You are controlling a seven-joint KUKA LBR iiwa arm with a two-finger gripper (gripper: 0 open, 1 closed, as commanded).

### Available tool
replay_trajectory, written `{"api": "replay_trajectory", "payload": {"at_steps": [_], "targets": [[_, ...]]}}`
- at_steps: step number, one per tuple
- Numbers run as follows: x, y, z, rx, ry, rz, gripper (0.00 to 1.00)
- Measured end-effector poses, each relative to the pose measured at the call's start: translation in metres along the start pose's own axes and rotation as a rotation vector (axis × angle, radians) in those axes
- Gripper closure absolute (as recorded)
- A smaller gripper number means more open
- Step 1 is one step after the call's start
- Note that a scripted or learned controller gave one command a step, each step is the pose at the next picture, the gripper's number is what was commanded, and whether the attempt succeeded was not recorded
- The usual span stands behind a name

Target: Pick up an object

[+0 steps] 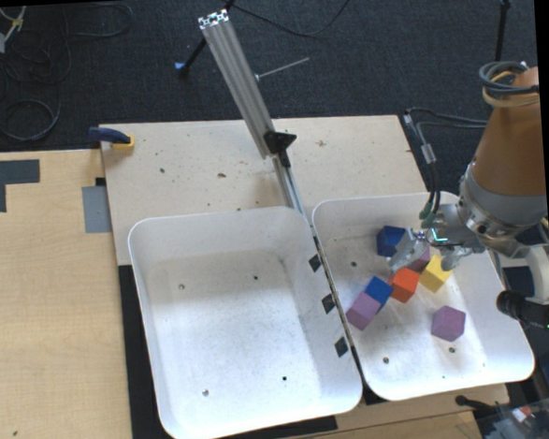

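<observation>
From where I stand, the gripper (425,248) hangs low in the right bin (510,366), and I cannot tell how its jaws stand: they are small, blurred, and tangled with grey metal and a speck of green light. No block can be seen between them.

Just beside the gripper lies a tight cluster of blocks. A dark blue block (389,240) sits to its left, an orange block (406,283) just below it, and a yellow block (435,275) to the lower right, seemingly touching the orange one. A smaller blue block (378,290) and a pale purple block (362,309) trail off toward the divider. A purple block (448,323) sits apart, nearer the front.

The risk, as I judge it, is crowding. Closing here could catch two blocks at once, or nudge the orange and yellow ones aside and come up with nothing.

The arm's grey and orange wrist (510,165) hides the bin's far right corner. The left bin (156,269) sits alongside.
</observation>
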State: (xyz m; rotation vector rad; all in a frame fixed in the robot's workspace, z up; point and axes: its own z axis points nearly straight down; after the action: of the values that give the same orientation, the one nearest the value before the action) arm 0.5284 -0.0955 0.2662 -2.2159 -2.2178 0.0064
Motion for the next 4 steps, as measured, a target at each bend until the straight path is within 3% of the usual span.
{"api": "replay_trajectory", "payload": {"at_steps": [1,2,4], "targets": [[-0.002,0.000,-0.002,-0.005,-0.001,0.005,0.00],[0.008,-0.004,0.055,0.001,0.000,0.003,0.00],[-0.008,0.008,0.142,-0.018,-0.002,0.000,0.00]]}}
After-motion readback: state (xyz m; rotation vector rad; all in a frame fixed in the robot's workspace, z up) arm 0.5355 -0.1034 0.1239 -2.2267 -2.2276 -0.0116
